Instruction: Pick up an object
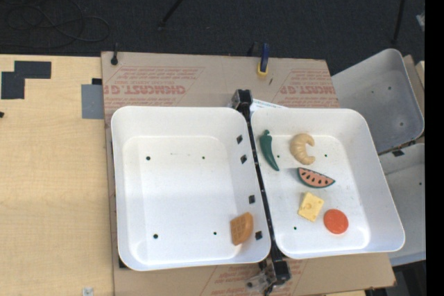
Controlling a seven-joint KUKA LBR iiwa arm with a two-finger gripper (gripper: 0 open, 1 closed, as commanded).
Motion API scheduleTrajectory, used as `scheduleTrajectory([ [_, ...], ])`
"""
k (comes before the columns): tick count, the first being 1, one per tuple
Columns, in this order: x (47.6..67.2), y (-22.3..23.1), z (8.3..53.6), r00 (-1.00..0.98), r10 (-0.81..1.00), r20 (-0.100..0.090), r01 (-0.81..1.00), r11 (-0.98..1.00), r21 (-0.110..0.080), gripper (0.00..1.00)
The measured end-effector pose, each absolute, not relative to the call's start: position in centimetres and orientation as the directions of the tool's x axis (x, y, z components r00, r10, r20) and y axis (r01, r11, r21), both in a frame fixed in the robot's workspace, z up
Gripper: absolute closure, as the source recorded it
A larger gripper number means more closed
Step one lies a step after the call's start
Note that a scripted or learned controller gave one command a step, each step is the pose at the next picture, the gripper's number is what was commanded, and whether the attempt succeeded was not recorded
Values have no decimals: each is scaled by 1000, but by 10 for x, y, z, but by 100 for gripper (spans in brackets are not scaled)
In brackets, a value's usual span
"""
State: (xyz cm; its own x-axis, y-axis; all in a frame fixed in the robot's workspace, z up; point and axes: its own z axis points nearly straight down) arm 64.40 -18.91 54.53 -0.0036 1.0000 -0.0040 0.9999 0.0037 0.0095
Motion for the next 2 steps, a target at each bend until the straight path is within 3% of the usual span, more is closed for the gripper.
scheduleTrajectory([
  [1, 525, -133, 539, -3, 1000, 3, 1000, 3, -4, 100],
  [2, 546, -217, 511, 5, 1000, -1, 1000, -5, -5, 100],
])
